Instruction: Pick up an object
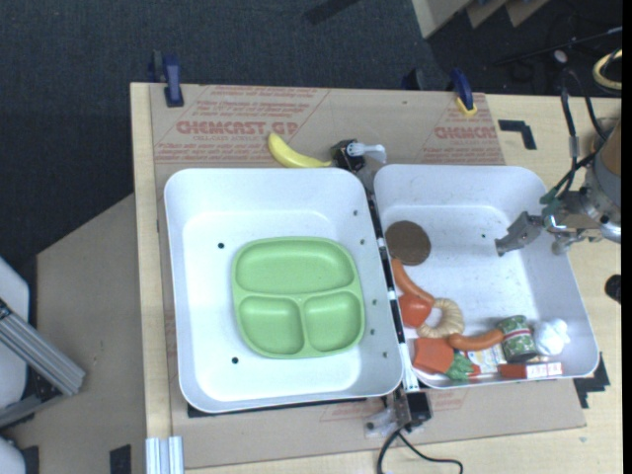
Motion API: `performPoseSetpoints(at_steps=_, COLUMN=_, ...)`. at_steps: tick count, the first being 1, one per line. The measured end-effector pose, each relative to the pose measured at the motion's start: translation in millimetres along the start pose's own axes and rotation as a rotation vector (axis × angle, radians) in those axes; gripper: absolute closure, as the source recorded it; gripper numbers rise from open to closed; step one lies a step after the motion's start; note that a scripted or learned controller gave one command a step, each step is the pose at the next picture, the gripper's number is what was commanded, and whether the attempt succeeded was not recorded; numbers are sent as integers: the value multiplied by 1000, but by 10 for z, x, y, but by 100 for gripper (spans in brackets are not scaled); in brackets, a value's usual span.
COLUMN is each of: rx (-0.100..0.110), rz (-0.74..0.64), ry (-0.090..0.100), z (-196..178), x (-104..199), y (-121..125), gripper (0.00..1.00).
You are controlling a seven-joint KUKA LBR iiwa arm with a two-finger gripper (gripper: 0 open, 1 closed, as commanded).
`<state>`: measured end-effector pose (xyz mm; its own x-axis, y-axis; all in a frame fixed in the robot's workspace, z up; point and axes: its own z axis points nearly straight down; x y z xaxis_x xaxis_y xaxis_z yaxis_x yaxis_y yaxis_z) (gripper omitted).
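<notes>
The right white bin [464, 181] holds the loose objects. A brown round disc [406, 242] lies near its left wall. Below the disc are an orange curved piece [407, 296], a beige ring [446, 316] and an orange sausage [478, 340]. A small green-labelled can [513, 337] and a white lump [552, 337] sit in the front right corner. My gripper [534, 238] hangs over the bin's right side, well apart from all of these. Its fingers are spread open with nothing between them.
In the left white bin [188, 265] lies a green divided plate [296, 294]. A banana [296, 154] and a small black-and-white object [357, 152] rest on the bench behind the bins. An orange-red block [433, 354] and a flat red-white packet [530, 368] line the right bin's front wall.
</notes>
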<state>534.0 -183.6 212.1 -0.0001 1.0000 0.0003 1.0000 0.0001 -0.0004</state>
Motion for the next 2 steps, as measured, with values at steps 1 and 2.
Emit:
performPoseSetpoints(at_steps=1, rx=-11, rz=-5, ry=-1, z=964, x=886, y=892, gripper=0)
performPoseSetpoints(at_steps=2, rx=6, rz=2, ry=3, z=1273, x=873, y=262, gripper=0)
